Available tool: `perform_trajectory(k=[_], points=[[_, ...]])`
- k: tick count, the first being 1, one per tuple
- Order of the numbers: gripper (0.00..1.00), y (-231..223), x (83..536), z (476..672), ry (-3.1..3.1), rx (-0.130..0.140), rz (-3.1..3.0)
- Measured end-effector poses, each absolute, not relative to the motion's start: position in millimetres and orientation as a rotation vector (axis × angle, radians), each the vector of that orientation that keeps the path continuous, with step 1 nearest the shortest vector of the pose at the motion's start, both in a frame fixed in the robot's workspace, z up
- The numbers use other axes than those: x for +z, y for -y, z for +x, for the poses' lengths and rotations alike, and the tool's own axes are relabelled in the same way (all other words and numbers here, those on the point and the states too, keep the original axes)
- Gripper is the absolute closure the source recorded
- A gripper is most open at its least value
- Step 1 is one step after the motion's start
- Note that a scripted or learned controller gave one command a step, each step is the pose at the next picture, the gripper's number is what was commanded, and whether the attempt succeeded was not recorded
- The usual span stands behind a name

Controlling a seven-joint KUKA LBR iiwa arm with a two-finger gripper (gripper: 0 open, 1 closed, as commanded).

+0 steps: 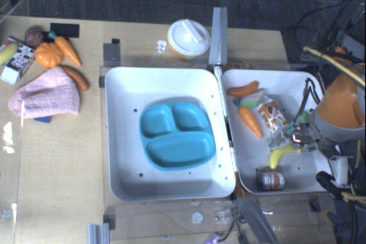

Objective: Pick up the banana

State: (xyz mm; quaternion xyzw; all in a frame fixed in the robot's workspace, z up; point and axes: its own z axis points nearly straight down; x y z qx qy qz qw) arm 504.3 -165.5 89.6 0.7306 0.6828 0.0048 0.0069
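Curved yellow banana (pixel 282 154), smooth-skinned.

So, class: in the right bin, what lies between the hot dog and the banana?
In the camera view, the carrot and a snack packet lie between the hot dog and the banana.

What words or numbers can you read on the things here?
None can be read.
Packet in the right bin: red and white print, too blurred.
Can by the banana: label too small.
Small box at the bench's left: black and white print, too blurred.
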Motion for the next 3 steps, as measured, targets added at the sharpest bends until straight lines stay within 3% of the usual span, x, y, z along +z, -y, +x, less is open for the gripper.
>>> perform_trajectory(k=[1, 2, 3], points=[[0.00, 130, 90, 492.4, -2.118, 0.016, 2.300], [1.00, 131, 101, 494.5, -2.113, 0.020, 2.295], [1.00, 114, 246, 511.9, -2.282, 0.005, 2.153]])
